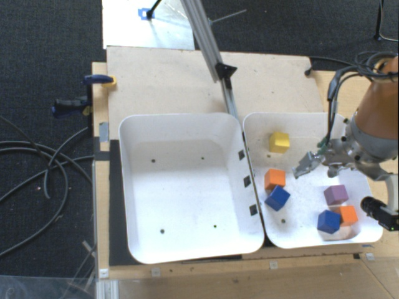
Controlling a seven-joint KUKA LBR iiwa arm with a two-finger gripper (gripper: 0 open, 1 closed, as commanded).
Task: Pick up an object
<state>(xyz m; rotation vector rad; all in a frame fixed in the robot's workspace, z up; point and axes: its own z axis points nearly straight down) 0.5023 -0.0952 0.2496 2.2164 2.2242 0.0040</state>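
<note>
The right bin (299, 124) holds several small cubes. A yellow cube (279, 142) lies near its back. An orange cube (274, 179) touches a blue cube (277, 198) near the divider. Toward the front right sit a purple cube (336, 194), a second blue cube (328, 221) and a second orange cube (348, 215). My gripper (307, 166) hangs over the middle of this bin, right of the first orange cube and left of the purple one. Nothing is visibly held in it.
The left bin (134, 167) stands beside the right one, with a dark-marked divider wall between them. A slanted metal rod (206, 33) crosses the bench behind the bins. Clamps sit at the bench's left edge and cables lie on the floor.
</note>
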